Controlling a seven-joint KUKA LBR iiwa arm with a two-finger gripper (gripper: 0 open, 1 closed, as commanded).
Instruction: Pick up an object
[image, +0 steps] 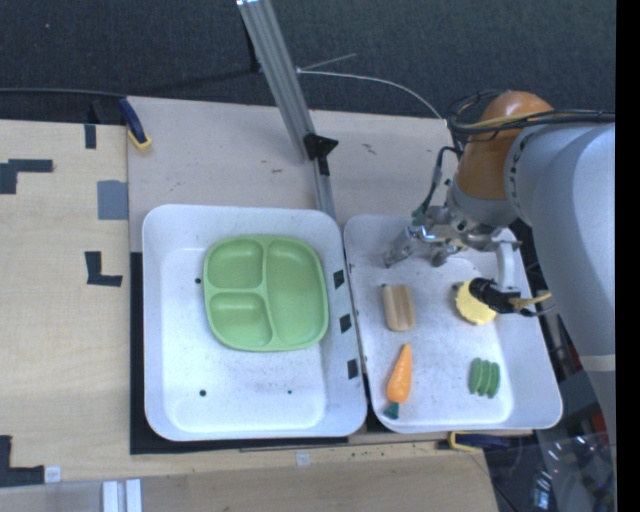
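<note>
Camera view: the gripper (425, 243) hovers at twelve o'clock in the right bin (530, 405), fingers parted around nothing, so a descent here would likely close on bare floor. Its toys lie apart: bread slice (397, 306) centre, carrot (400, 375) at seven, green pea pod (484, 378) at five, yellow piece (474, 303) at three. The left bin (165, 330) holds a green divided plate (266, 292).

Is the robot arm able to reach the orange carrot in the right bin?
Probably yes. The orange toy carrot lies alone on the floor of the right white bin, nothing on top of it, and the tool hovers over that same bin's far end.
</note>
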